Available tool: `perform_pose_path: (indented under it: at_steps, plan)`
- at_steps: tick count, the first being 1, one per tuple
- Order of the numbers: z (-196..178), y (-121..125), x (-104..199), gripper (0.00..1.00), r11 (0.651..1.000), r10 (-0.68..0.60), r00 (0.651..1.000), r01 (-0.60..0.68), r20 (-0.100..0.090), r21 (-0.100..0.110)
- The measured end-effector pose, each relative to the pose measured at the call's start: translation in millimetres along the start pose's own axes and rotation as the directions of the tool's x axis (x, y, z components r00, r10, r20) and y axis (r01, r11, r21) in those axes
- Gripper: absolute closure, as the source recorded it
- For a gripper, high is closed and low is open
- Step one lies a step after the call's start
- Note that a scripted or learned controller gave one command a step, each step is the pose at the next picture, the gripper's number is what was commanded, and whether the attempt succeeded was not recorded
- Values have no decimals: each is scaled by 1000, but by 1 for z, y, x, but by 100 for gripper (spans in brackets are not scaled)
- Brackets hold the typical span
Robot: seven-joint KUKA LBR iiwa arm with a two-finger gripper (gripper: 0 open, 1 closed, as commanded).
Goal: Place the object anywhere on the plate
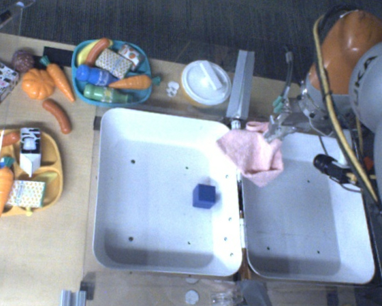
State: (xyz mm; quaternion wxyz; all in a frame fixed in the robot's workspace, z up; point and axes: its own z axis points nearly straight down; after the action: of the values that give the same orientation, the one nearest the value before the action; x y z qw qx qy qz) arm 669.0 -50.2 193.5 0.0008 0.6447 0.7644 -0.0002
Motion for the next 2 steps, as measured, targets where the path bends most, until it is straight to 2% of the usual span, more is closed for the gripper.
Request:
perform_pose_path:
  at_steps: [1,2]
  plan:
    - [-31,2,2,100,1000,-10,1000,10,0,-3]
    - [-25,-23,39,100,915,-403,915,403,0,-3]
